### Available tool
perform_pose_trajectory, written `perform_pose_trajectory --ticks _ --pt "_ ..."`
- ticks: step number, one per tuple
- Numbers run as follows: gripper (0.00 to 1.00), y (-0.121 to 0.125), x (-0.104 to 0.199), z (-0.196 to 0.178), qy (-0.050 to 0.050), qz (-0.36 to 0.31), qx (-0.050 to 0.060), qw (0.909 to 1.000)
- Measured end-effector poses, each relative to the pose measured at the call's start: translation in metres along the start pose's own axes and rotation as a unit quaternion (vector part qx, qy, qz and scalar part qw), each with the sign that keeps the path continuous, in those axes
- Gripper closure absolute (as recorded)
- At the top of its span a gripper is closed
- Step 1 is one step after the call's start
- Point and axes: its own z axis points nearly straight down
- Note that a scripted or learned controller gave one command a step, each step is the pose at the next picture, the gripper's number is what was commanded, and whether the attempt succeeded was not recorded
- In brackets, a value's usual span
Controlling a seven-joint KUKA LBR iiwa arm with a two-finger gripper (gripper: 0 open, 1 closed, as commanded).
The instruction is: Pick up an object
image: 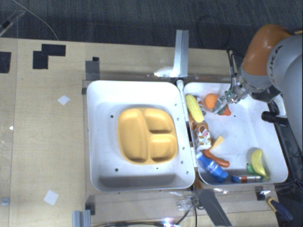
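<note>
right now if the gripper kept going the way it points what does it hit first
The gripper angles down and toward the view's left, at the orange ball-like object beside the corn cob in the right bin. It would probably meet that orange object first; depth from this slanted view is uncertain.

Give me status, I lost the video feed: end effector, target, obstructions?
End effector low in right bin, beside orange ball. No grasp confirmed. Corn cob close by on the ball's far side.
</note>
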Motion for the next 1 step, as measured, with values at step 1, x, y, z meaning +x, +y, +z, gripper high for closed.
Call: perform_pose_trajectory --ticks 1 --pt "1.0 0.0621 0.0948 -0.0934 -0.01 -0.025 -0.022 0.9994"
